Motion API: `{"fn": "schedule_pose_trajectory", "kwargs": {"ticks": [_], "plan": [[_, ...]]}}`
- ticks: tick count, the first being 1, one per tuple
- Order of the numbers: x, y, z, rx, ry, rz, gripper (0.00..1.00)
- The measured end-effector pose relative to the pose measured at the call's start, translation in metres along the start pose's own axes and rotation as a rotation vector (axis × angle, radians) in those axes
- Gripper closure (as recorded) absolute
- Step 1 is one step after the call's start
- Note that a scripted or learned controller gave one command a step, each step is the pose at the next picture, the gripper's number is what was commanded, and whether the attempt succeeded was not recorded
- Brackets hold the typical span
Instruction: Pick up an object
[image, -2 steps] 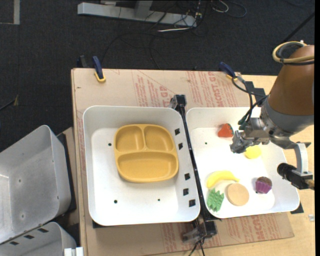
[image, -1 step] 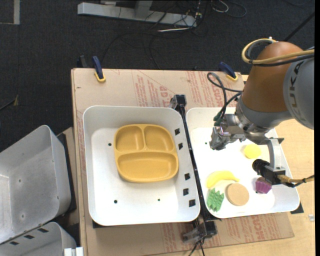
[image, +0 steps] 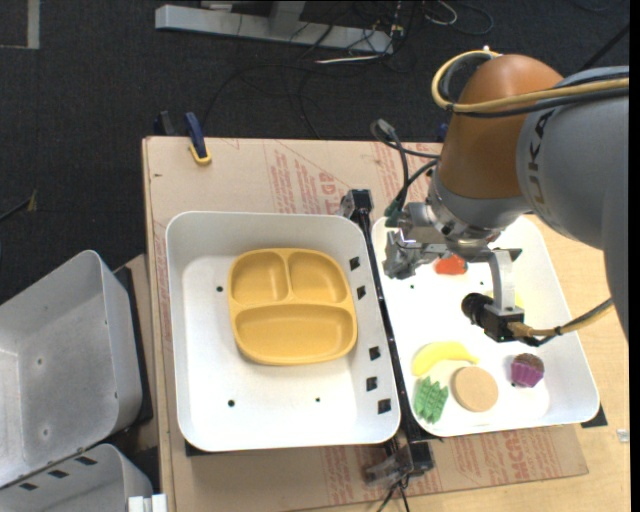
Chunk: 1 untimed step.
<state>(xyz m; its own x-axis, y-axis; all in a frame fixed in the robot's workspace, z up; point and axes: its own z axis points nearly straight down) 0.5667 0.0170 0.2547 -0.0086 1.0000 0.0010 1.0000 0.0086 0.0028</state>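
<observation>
Hovering over the upper part of the right white bin (image: 570, 400), the gripper (image: 420, 255) partly covers a small red-orange object (image: 452, 266), which lies just beside it toward the arm; the long axis is hidden.

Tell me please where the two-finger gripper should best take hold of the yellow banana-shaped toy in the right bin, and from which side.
Probably from straight above, at the middle of the yellow banana-shaped toy. It lies flat on the right white bin, long axis left to right, so the fingers would close across its narrow width. The round tan disc and the green ridged piece lie just below it, so the upper edge has more room.
</observation>
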Motion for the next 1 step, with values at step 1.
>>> {"fn": "schedule_pose_trajectory", "kwargs": {"ticks": [1], "plan": [[0.0506, 0.0363, 0.0115, 0.001, 0.0, 0.0, 1.0]]}}
